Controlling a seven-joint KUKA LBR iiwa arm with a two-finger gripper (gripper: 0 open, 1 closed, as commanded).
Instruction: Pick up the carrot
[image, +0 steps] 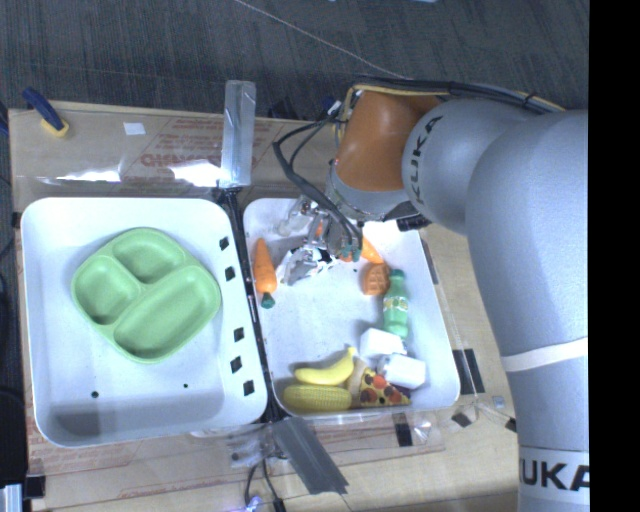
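Note:
The carrot (263, 268), orange with a small green tip at its near end, lies lengthwise against the left wall of the right bin (440, 310), in its far-left part. My gripper (306, 243) hangs low over the far end of that same bin, just to the right of the carrot and apart from it. The orange-banded wrist (375, 140) sits above and behind it. Nothing shows in the gripper's grasp.
An orange bread-like piece (375, 278) and a green bottle (397, 303) lie right of the gripper. At the bin's near end are white blocks (392, 357), a banana (325, 372), a corn cob (318, 398) and a pizza slice (375, 386). The left bin (60, 400) holds a green divided plate (147, 292).

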